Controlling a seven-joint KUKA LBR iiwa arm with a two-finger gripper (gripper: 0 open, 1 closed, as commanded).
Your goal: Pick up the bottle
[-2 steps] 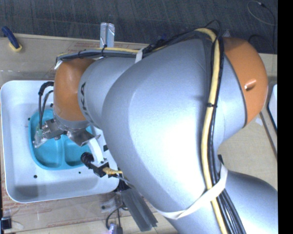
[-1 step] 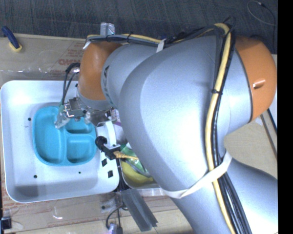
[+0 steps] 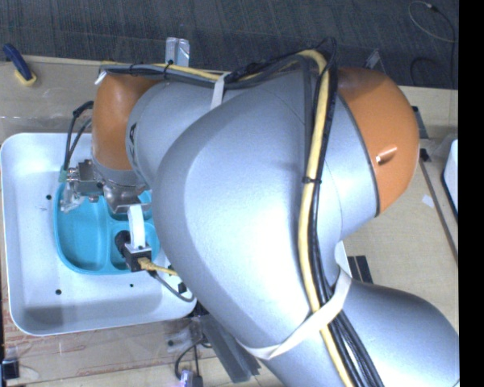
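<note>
One white bin (image 3: 24,240) is what you can see clearly, at the left of the surface (image 3: 52,95), with its left wall and near rim bare. Inside it lies one bright blue item (image 3: 81,244), rounded at its near end; you cannot tell from here whether this is the bottle, since the arm (image 3: 250,216) covers most of the bin's right half. Your gripper (image 3: 105,196) sits low over the blue item, near its far end, under the orange band (image 3: 113,127). You cannot tell its state, because the wrist hardware and cables hide it. Open room is scarce: the grey arm fills the middle and right of the view, and free bin floor shows along the left side and near edge. One small blue and yellow object (image 3: 18,63) lies on the surface at the far left corner. No readable writing or brand shows anywhere.
</note>
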